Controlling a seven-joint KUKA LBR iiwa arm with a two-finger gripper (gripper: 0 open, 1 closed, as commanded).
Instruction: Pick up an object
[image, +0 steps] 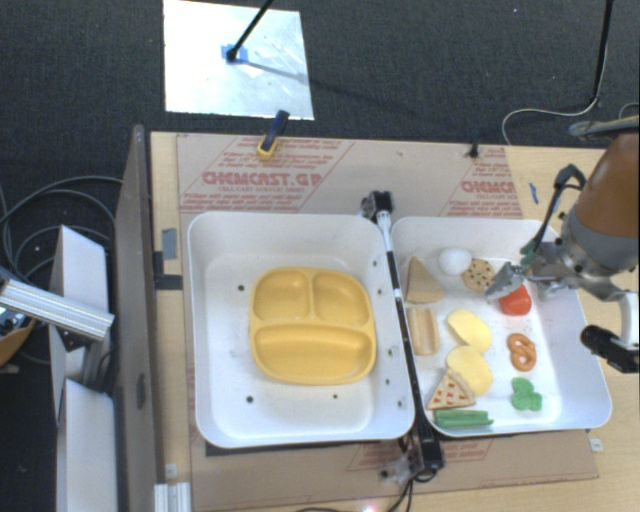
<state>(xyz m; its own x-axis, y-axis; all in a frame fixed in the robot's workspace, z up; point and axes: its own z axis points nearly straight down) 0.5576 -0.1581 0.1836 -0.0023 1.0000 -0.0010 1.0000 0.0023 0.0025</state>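
Here the arm reaches in from the right over the right bin, and its tool hangs low at the far middle of that bin. The tool's tip sits just above a red piece (a tomato or pepper shape, hard to say which) and just beside a speckled cookie. Whether the tool's fingers are apart or together cannot be told from this angle, and nothing can be seen caught between them.

The right bin carries toy food. A white egg lies at the far side, with a tan wedge to its left. A pale strip lies along the left wall. Two yellow lumps sit in the middle. A pretzel lies right of them, and a green broccoli piece nearer still. At the near edge a pizza slice rests beside a green bean pod.

The left bin holds a yellow divided plate, lying flat near its middle. Both bins rest on a cardboard sheet on the tabletop.
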